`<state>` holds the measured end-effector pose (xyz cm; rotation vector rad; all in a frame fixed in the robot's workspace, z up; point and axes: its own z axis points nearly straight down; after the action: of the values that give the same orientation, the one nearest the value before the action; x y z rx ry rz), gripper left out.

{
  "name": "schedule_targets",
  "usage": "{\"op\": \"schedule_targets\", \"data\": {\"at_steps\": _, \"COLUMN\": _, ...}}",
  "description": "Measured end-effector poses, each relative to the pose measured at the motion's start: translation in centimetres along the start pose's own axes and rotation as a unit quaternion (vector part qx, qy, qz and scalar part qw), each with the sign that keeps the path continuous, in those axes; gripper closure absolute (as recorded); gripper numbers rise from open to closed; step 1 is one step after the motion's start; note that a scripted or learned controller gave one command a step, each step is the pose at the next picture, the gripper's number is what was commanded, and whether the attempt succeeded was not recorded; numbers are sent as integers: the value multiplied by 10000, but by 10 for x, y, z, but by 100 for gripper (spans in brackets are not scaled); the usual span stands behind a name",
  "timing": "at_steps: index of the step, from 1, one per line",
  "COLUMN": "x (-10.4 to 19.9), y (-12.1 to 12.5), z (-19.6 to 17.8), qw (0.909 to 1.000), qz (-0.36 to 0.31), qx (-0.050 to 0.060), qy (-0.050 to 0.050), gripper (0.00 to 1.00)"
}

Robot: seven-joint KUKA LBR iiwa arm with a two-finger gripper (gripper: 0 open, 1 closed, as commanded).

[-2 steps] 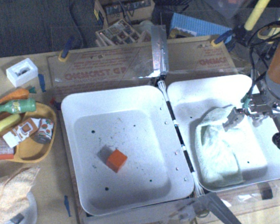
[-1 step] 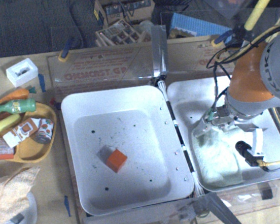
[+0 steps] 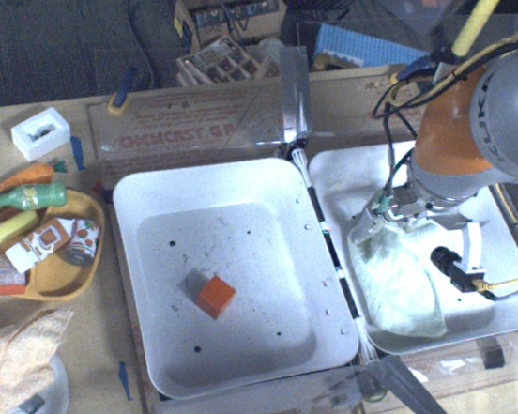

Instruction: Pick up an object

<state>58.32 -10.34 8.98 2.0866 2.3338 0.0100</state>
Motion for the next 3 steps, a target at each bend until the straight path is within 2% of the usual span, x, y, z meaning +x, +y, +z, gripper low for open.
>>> {"op": "schedule_targets", "data": {"at_steps": 1, "x": -2, "y": 1, "z": -11, "qw": 10000, "qz": 18, "qx": -32, "qy": -8, "gripper": 100}}
{"op": "schedule_targets", "data": {"at_steps": 2, "x": -54, "y": -1, "z": 0, "qw": 9961, "qz": 878, "qx": 0, "qy": -2, "gripper": 100}}
{"op": "schedule_targets", "data": {"at_steps": 3, "x": -51, "y": 19, "z": -105, "qw": 9981, "qz": -622, "qx": 41, "qy": 6, "gripper": 100}}
